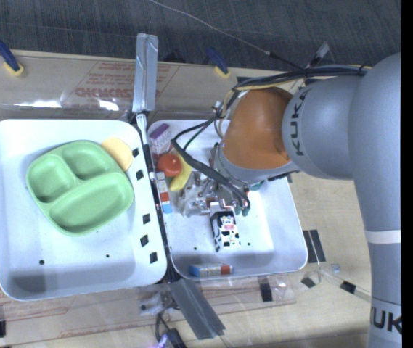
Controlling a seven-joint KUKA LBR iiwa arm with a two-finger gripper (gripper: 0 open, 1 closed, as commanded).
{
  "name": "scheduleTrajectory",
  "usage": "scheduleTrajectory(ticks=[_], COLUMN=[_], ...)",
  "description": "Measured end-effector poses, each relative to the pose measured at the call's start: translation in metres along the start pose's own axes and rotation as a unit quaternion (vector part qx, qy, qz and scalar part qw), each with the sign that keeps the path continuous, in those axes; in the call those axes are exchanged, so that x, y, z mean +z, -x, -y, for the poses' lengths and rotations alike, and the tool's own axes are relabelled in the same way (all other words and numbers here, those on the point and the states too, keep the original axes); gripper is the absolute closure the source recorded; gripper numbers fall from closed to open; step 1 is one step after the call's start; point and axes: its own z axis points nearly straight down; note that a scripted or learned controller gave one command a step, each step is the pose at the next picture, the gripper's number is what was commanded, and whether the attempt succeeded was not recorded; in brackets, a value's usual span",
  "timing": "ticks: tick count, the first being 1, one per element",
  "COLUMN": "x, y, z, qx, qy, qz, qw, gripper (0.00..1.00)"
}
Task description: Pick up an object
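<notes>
The grey arm (337,122) reaches in from the right, its orange band (257,125) bulging over the right bin (286,230), and the hand (217,203) is down low inside that bin, right in the thick of the clutter. How the hand is set, wide or narrow, I cannot tell: the metal parts and cables blur together from up here, and nothing can be seen gripped in it. Just below the hand, touching or very nearly touching it, lies a small black-and-white spotted toy (226,234), looking like a little cow. Up and to the left of the hand sits a red-orange round piece (169,164), with a yellow piece (181,178) just beside it, nearer the hand. Further up from those, near the bin's top left corner, is a small purple thing (160,131). Well below the hand, against the bin's near wall, a slim tube-like thing (210,270) with red and blue on it lies flat. Far off to the hand's left is the left bin (10,216), holding a green divided plate (83,185), and a yellow rounded piece (117,151) rests at that plate's upper right edge. Both bins sit side by side on the pale surface (329,216), with black cables (293,71) looping over the arm above the hand.
</notes>
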Motion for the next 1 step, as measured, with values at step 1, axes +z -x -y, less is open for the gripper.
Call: scheduleTrajectory(ticks=[1], x=[0.0001], y=[0.0000], z=[-0.0002], qx=[0.000], qy=[0.000], qz=[0.000], qw=[1.0000], gripper=[0.00])
